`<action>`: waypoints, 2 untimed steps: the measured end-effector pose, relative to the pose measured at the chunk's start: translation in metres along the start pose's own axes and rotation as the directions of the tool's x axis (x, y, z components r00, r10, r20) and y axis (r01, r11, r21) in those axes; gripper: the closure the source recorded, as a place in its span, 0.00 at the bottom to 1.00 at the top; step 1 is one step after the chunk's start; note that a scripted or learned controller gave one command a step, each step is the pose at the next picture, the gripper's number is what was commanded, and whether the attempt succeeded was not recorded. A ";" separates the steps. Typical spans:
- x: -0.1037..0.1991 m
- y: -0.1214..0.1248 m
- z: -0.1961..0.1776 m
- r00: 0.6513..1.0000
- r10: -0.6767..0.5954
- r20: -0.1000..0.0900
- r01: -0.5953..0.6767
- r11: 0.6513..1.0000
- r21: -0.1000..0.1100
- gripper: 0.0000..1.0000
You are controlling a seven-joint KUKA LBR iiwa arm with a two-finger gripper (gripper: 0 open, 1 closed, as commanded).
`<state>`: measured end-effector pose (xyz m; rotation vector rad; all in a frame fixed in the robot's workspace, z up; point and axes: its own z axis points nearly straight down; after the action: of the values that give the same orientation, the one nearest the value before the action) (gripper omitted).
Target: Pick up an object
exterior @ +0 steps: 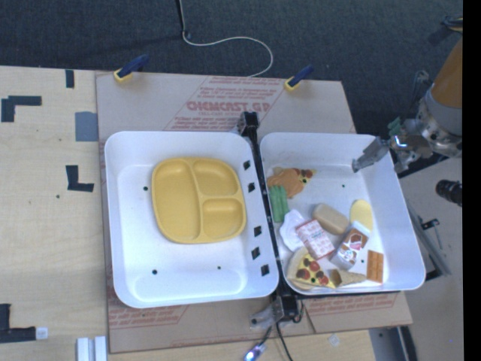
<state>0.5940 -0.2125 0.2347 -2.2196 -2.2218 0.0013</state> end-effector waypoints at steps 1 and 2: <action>0.000 0.000 -0.010 1.000 -0.001 0.000 0.001 1.000 0.000 1.00; 0.024 0.033 -0.198 1.000 -0.004 0.006 0.004 1.000 -0.020 1.00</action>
<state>0.6271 -0.1886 0.4323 -2.2278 -2.2398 -0.0147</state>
